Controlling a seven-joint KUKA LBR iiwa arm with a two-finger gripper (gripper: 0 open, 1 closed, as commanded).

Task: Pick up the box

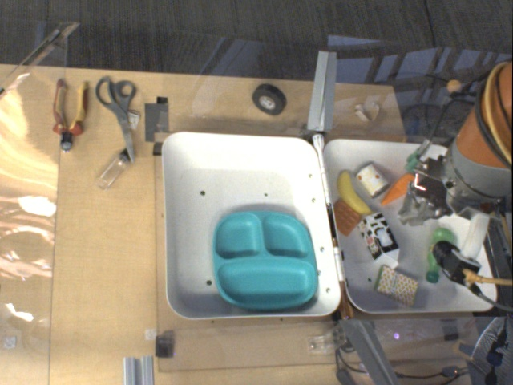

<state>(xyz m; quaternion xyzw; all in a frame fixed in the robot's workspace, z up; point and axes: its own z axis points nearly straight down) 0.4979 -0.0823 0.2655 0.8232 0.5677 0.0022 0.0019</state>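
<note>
Wooden worktop (pixel 96 255) carries two bins, and at right of frame you see the claw (pixel 418 203) above the right bin (pixel 361 295), the box (pixel 377 236) lying just left of it.

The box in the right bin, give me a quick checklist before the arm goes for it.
1. Box in plain sight, black and white: ok.
2. Gripper over the right bin: ok.
3. Gripper above the box: not ok, it sits to the box's right.
4. Room around the box: not ok, banana and brown item lie close.
5. Box held: not ok.
6. Gripper state: cannot tell.
</note>
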